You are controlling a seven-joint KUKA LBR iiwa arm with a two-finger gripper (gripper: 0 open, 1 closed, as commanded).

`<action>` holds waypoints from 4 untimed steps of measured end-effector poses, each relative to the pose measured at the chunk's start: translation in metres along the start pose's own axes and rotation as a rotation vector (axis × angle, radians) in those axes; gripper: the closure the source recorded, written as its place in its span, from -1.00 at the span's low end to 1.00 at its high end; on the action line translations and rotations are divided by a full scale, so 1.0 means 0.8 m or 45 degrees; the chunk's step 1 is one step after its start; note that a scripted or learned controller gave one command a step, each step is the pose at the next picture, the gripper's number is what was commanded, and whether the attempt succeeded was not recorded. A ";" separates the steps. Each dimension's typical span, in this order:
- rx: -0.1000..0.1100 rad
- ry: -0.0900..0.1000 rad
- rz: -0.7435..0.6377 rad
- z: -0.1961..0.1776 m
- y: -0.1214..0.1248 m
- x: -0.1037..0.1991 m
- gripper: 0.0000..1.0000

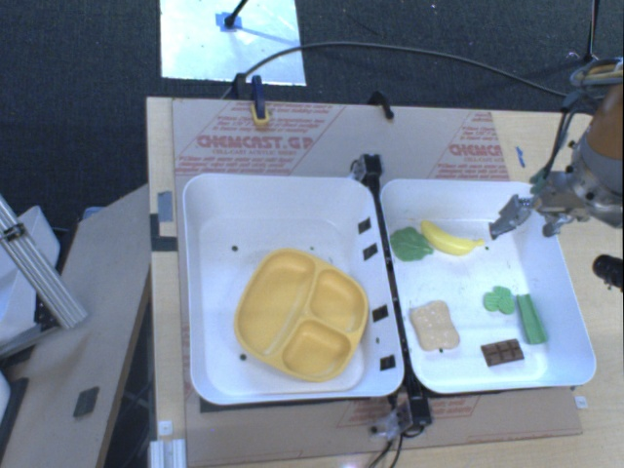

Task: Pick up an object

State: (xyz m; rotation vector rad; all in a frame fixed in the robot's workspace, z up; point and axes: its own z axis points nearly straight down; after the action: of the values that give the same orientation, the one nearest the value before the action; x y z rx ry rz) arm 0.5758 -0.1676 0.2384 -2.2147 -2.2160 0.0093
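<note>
Chocolate bar frontmost, banana beside jaws

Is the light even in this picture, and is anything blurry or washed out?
In the camera view the light is soft and fairly even; the yellow tray casts only a faint shadow. The white bins look bright, nearly washed out at their walls, and a pale sheet on the dark floor glares. The gripper at the right looks slightly blurred, while the banana stays sharp.
</note>
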 end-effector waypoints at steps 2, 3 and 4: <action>-0.010 -0.002 -0.001 0.068 0.002 -0.005 -1.00; -0.010 -0.001 -0.002 0.147 0.001 -0.004 -1.00; -0.011 -0.001 -0.001 0.195 0.001 -0.003 -1.00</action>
State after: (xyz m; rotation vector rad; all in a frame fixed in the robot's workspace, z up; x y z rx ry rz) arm 0.5751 -0.1696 0.0825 -2.2183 -2.2219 0.0014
